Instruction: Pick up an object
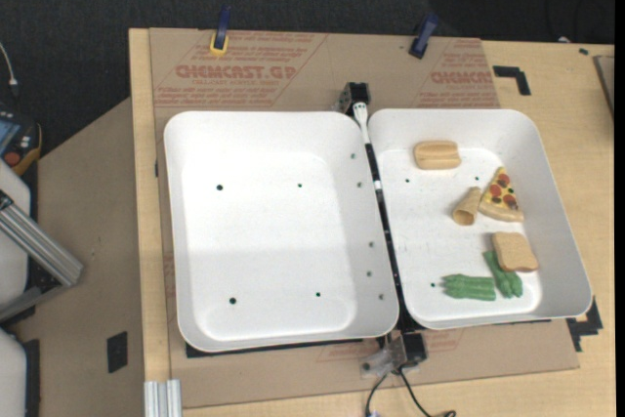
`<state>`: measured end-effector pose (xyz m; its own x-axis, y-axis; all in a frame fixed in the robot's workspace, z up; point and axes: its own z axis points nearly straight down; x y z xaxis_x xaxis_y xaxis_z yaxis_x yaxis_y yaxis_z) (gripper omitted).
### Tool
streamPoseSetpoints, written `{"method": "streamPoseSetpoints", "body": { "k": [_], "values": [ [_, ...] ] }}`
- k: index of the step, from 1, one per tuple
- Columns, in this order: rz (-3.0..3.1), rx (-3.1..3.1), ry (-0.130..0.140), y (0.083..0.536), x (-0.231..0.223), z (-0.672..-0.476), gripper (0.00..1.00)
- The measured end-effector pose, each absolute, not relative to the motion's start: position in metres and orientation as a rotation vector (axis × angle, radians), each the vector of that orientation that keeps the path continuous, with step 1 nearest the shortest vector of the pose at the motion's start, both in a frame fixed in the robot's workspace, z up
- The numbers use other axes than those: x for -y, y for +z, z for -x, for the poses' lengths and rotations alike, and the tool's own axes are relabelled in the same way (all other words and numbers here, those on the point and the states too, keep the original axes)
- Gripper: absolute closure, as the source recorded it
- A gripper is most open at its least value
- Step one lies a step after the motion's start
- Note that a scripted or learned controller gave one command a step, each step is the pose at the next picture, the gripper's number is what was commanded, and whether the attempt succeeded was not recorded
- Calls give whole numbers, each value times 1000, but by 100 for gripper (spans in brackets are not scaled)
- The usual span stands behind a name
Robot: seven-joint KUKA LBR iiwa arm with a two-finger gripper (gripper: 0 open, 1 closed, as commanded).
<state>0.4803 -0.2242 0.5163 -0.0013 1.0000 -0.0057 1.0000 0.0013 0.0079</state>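
The right bin (547, 200) holds several toy foods. A tan bread roll (436, 155) lies near its back. A pizza slice (503, 194) sits toward the right wall, with a small tan cone-shaped piece (468, 207) just to its left. A slice of toast (514, 251) lies in front of them. Two green pea pods rest near the front wall, one lying flat (469, 287) and one angled beside the toast (505, 275).
The left bin (195, 151) sits beside the right one, the two meeting along a dark seam (379, 210). Both rest on a brown cardboard sheet (293, 63) held by a blue clamp (424, 35) and a yellow-blue clamp (221, 33).
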Motion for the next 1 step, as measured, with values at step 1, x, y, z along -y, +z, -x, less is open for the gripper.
{"method": "streamPoseSetpoints", "body": {
  "k": [1],
  "values": [
    [-2221, -2237, -6, 418, 152, -479, 100]
  ]
}}
